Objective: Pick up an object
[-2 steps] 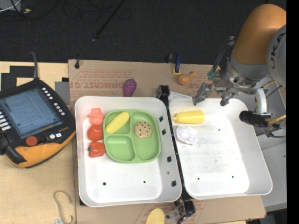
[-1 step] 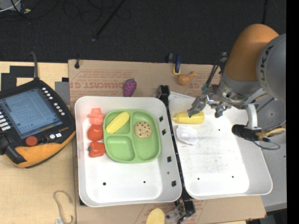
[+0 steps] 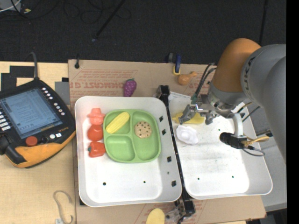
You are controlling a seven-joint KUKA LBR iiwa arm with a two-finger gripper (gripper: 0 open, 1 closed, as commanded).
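At the upper left corner of the right-hand shallow white bin (image 3: pixel 224 171), the two-finger gripper (image 3: pixel 198 115) of the grey arm with the orange band (image 3: pixel 236 64) hangs low over a flat yellow soft piece (image 3: pixel 195 120). Its two grey prongs stand apart, one to either side of that piece, and nothing is seen clasped between them. The yellow piece lies on the bin floor close to the bin's left wall, partly covered by the gripper body. Just below it, touching or nearly touching, lies a crumpled white lump (image 3: pixel 188 135). The black clipped join (image 3: pixel 170 139) between the bins runs close to the left of both items. The left-hand shallow white bin (image 3: pixel 121 183) holds a green three-compartment plastic plate (image 3: pixel 133 158), with a yellow toy corn cob (image 3: pixel 117 122) in its upper left compartment and a round speckled toy cookie (image 3: pixel 143 129) in its upper right compartment. Beside the plate's left edge stand three items in a column: a pink toy (image 3: pixel 96 115), a red cup-shaped toy (image 3: pixel 95 133) and a red lumpy toy (image 3: pixel 97 149). Outside the bins, on the brown cardboard sheet (image 3: pixel 107 78), lie a purple grape-like toy (image 3: pixel 130 87) and a tan duck-shaped toy (image 3: pixel 186 78). A grey and orange teach pendant (image 3: pixel 32 120) rests on the bench to the left, and a yellow rounded object (image 3: pixel 155 215) sits at the bottom edge.
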